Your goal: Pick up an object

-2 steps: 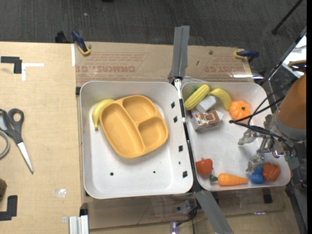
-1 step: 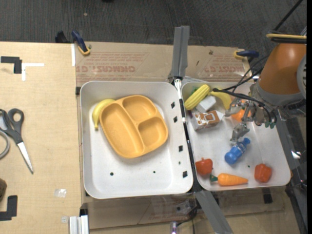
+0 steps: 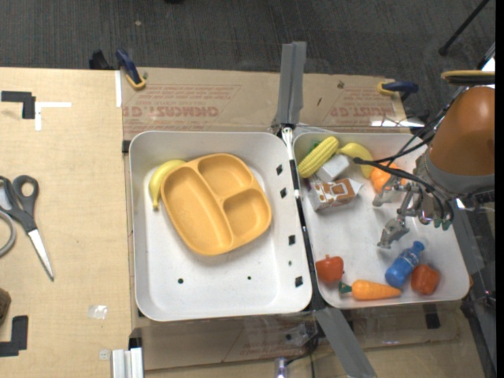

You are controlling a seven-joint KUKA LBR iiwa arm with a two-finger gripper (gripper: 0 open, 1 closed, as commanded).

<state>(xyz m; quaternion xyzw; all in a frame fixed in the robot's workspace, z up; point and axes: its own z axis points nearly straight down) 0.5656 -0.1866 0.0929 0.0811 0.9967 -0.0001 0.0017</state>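
hand (image 3: 391, 228) hovers just above blue bottle (image 3: 404, 264).

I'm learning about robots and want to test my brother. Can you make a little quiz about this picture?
1. True or false: the yellow divided plate lies in the left bin.
2. Which sits closest to the blue bottle? A corn B scissors C carrot
3. What fruit is beside the plate?

Key: 1 true. 2 C. 3 a banana.
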